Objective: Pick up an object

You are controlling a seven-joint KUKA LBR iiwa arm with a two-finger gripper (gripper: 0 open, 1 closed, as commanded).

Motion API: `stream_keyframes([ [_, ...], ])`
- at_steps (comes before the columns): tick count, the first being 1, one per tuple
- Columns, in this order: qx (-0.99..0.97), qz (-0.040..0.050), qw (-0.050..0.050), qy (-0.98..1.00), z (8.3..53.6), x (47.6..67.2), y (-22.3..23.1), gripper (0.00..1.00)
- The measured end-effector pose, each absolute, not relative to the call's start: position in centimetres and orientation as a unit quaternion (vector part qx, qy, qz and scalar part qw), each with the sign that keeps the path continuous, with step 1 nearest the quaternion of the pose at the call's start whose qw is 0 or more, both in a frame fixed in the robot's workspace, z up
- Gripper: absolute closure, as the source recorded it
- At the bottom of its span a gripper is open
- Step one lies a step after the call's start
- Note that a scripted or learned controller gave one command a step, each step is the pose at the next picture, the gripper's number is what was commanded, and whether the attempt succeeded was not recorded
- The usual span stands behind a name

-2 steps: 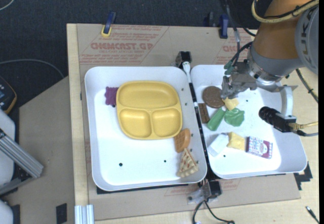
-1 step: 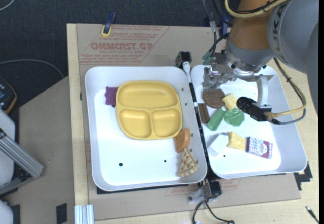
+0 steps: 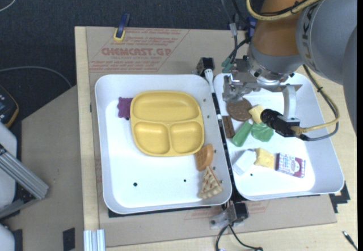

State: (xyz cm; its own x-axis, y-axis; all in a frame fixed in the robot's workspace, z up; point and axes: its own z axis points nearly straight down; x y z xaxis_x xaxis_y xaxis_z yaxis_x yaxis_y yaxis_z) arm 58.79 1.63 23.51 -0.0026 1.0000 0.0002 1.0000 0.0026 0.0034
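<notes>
The grey arm (image 3: 317, 23) reaches in from the right, its gripper (image 3: 244, 86) low over the far-left part of the right bin (image 3: 326, 179) — whether it is open or closed, I cannot tell. Just near of it lie a brown disc (image 3: 239, 110), green pieces (image 3: 252, 132) and a small packet (image 3: 290, 165). The left bin (image 3: 110, 148) holds a yellow tray (image 3: 167, 122).

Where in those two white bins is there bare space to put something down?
Left bin: free floor in front of the yellow tray, left of the waffle piece. Right bin: crowded near the divider, free only along its front edge.
</notes>
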Motion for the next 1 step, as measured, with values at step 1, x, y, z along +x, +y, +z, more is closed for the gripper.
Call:
stream_keyframes([
  [1,0.708,-0.0013,-0.001,0.707,22.71,58.14,0.83,1.0],
])
